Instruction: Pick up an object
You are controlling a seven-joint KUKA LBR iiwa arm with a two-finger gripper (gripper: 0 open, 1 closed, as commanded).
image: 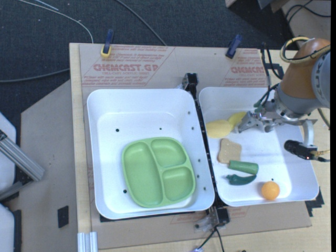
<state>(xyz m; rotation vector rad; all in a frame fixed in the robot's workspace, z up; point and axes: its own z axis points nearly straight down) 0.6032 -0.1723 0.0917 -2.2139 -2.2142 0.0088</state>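
Observation:
In the right bin lie a pale yellow lump, a tan bread slice, a green cucumber, a dark green pepper and an orange ball. My gripper hangs low over the upper part of this bin, its tip just right of the yellow lump. A brighter yellow piece lies right at that tip. The arm's grey wrist and orange band reach in from the right.
The left bin holds a green divided plate. A black clamp sits between the bins at the back. A black part with cables juts from the arm over the right bin's right side.

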